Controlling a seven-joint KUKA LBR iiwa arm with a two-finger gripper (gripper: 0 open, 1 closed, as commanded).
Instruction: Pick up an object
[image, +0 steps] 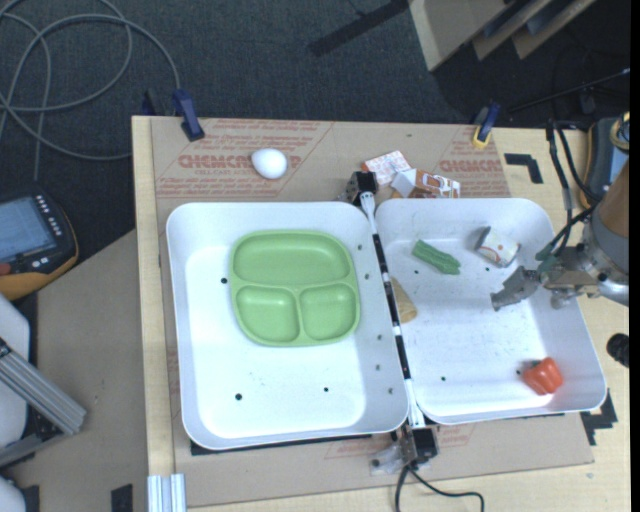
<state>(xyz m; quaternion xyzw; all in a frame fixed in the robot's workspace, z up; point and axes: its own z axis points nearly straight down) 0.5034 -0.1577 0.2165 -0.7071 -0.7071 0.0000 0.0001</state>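
Note:
The right bin (470, 400) holds several small objects. A green, elongated piece (437, 257) lies near its back left. A small white and grey item (496, 246) sits towards the back right. An orange-red object (543, 376) rests near the front right corner. A flat tan piece (402, 300) lies against the divider between the bins. My gripper (514, 289) reaches in from the right, low over the right side of this bin. It is just in front of the white and grey item and well behind the orange-red object. Nothing shows in its grasp.
The left bin (200, 400) holds a green divided plate (296, 286). Behind the bins, on the cardboard, lie a white egg-shaped object (268, 162) and some small packets (405, 178). Blue clamps (187, 112) grip the board's back edge. Cables hang at the right.

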